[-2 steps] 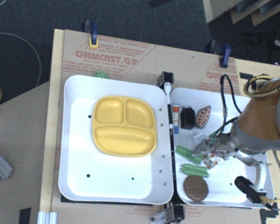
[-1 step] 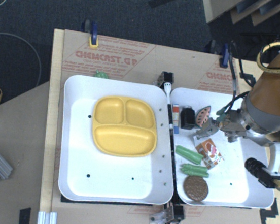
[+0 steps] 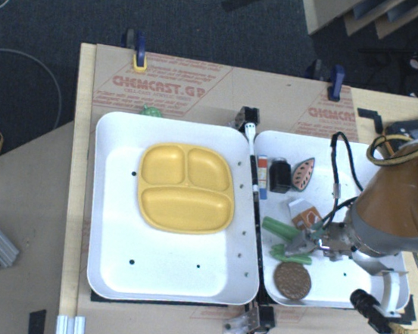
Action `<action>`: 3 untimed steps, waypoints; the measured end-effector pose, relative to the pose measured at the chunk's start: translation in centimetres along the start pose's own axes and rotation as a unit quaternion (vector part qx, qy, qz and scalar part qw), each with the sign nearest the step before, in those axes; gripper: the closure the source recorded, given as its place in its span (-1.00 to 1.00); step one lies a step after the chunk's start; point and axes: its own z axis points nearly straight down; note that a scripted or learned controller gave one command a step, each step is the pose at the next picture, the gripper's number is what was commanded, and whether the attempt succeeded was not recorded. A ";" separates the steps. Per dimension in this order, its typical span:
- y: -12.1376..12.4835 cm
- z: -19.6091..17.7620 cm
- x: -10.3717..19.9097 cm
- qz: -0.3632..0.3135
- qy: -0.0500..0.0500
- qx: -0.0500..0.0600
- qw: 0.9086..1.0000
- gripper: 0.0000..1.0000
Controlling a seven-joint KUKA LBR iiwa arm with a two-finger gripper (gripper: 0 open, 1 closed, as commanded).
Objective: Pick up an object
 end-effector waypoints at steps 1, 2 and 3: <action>4.3 3.1 1.0 -0.003 -0.002 -0.008 1.000 -1.00; 4.1 1.9 0.8 -0.001 -0.003 -0.008 1.000 1.00; 5.3 -7.5 9.6 -0.008 0.000 -0.012 1.000 1.00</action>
